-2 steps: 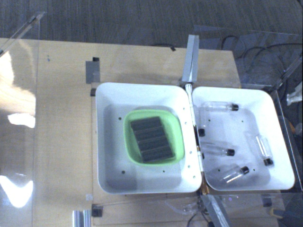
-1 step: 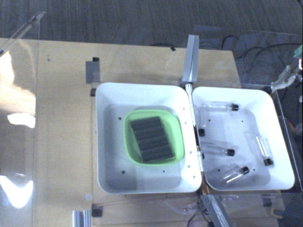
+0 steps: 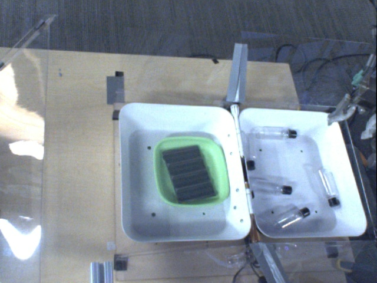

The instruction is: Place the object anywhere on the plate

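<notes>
Clear-glass vials, black caps, lying loose in the right bin (image 3: 349, 181).
Nearest vial (image 3: 293, 217): probably light, slick, breakable; grip mid-barrel. Green plate (image 3: 159, 161) sits in the left bin. Gripper (image 3: 346, 109) at far corner, open or closed I cannot tell.

No text, label, brand, number or sign can be read anywhere — not on the two shallow white plastic bins (image 3: 134, 158), the square lime-green plate (image 3: 219, 161), or the clear black-capped vials (image 3: 275, 133) — all plain surfaces.
</notes>
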### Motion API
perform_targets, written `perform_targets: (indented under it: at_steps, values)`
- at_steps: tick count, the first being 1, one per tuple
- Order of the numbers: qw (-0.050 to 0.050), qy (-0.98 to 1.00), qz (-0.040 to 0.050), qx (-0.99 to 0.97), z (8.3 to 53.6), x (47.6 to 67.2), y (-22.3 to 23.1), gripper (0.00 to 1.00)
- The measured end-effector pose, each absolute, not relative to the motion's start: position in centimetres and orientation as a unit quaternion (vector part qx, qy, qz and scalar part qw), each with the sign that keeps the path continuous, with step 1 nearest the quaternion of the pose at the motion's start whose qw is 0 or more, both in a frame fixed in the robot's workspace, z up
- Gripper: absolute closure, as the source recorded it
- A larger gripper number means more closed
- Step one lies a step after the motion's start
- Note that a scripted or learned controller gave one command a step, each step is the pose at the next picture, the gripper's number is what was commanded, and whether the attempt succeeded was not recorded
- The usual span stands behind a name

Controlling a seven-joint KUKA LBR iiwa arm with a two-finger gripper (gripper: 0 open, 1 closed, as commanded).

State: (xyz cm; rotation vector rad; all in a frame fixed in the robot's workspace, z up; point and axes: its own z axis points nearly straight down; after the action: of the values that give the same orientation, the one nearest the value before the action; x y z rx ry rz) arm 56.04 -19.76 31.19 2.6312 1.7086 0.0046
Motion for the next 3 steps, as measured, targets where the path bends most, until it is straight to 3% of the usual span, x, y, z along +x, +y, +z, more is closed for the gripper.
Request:
perform_targets:
  at_steps: [1,2,3]
  values:
    - [0.004,0.513,0.0029,0.858,36.0,55.4,-19.6,0.0]
    - [0.006,0.44,0.0048,0.898,43.7,51.2,-19.7,0.0]
    - [0.004,0.401,0.0031,0.916,43.6,48.9,-19.6,0.0]
